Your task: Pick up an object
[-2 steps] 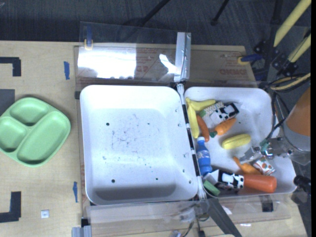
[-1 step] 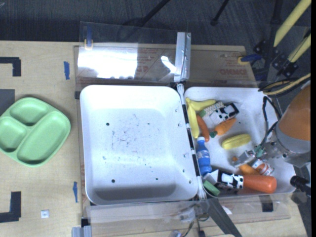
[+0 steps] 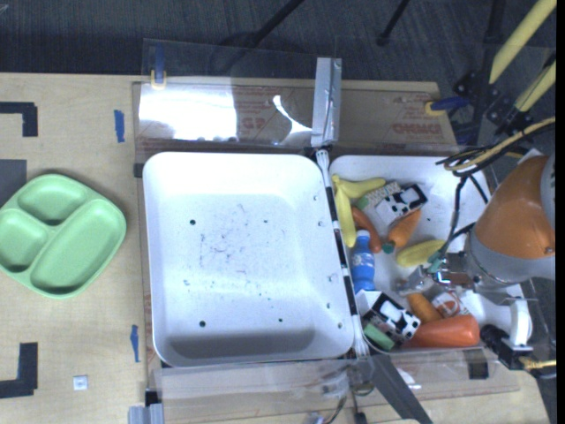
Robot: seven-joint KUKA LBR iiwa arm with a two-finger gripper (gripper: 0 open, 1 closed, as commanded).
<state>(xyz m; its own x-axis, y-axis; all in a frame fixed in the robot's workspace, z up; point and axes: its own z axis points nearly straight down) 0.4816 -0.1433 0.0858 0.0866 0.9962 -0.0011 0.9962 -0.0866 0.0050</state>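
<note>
Arm (image 3: 516, 223) lowered over right bin (image 3: 459, 168), crowded with toy food (image 3: 388, 237), presumably to reach something. Gripper (image 3: 439, 275) grip impossible to judge. Left bin (image 3: 238, 170) alongside.

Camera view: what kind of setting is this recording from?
Most likely a robotics lab's bin-picking bench: two shallow white bins, the left bin and the right bin cluttered with toy objects, a grey-and-orange robot arm reaching in, and tripod legs on dark carpet behind.
</note>
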